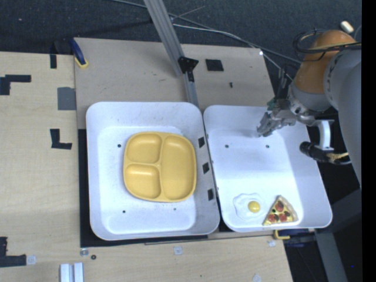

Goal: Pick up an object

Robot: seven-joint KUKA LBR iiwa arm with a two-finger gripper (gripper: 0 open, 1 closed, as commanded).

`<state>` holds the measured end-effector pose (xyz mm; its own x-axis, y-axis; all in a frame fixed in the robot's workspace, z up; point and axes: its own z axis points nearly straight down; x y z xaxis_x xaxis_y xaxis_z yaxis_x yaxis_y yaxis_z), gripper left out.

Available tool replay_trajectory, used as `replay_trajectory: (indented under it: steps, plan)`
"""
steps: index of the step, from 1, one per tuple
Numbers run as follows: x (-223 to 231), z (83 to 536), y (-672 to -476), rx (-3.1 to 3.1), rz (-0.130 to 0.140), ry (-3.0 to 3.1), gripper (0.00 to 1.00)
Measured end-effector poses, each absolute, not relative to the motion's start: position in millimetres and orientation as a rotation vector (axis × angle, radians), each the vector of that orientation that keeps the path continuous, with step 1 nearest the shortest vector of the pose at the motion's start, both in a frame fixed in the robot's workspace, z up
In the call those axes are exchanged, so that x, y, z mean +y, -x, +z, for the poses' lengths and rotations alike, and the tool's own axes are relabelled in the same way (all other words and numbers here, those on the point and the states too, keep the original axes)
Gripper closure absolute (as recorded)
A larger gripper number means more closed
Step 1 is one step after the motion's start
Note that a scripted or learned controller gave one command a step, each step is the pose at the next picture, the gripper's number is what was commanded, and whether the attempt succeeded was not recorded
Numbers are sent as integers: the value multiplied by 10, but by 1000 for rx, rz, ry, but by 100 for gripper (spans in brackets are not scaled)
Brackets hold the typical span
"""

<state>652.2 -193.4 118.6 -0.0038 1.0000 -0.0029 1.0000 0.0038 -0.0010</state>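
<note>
A fried egg toy [248, 205] and a pizza slice toy [281, 211] lie side by side at the near edge of the right bin [258, 163]. A yellow divided plate [160, 165] rests in the middle of the left bin [106, 175]. My gripper [265, 127] hangs over the far right part of the right bin, well away from the egg and the pizza slice. Nothing shows between its fingers, and their small dark tips do not reveal their state.
A slanted metal pole [170, 34] rises from behind the bins near their shared edge. Cables [235, 37] run across the bench top behind the right bin. Black clips [205, 168] sit along the divider between the bins.
</note>
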Motion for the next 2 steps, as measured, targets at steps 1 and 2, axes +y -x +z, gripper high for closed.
replay_trajectory:
  steps: [1, 2]
  plan:
    - [-1970, 1744, -6629, 2220, 4, -2216, 100]
    - [-1967, 2223, -6640, 2220, 3, -2217, 100]
